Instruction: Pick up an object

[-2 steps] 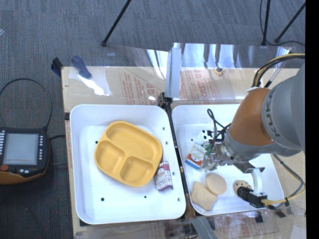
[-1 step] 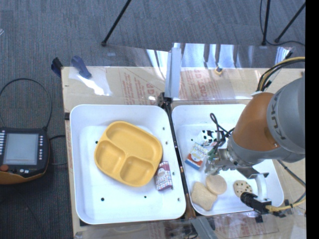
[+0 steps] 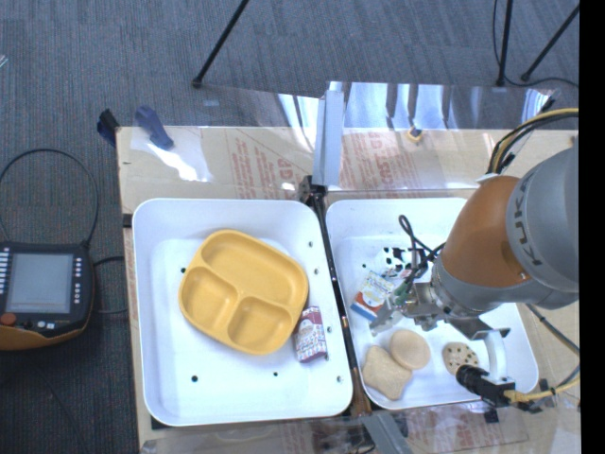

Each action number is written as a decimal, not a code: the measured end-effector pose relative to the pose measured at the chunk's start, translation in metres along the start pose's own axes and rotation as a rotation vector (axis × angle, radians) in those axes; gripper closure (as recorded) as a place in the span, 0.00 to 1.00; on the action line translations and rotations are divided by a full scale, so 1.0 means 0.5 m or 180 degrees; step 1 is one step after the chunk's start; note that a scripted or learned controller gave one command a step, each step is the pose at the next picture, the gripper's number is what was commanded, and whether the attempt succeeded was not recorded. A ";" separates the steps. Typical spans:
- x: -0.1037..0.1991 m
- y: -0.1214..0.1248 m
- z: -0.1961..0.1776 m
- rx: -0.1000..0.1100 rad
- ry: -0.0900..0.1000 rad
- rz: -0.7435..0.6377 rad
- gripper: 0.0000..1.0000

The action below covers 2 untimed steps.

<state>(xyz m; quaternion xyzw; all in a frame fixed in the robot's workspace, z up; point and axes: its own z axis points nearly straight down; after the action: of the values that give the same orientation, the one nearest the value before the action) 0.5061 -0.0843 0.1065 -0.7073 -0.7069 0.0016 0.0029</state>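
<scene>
In the right bin (image 3: 348,218), tan cookies (image 3: 397,359) lie just below the gripper (image 3: 395,305), seemingly apart.

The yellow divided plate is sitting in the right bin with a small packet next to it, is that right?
Not quite. The camera view shows the yellow divided plate in the left bin, not the right one. The small packet does lie next to it.
</scene>
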 end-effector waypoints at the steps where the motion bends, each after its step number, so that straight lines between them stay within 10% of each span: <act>1: -0.008 0.058 -0.048 -0.0012 -0.0003 0.0000 0.00; 2: -0.033 0.203 0.024 -0.0044 -0.0004 -0.0017 0.00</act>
<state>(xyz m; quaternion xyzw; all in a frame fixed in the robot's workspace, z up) 0.6074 -0.1010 0.0939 -0.7054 -0.7088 -0.0029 -0.0024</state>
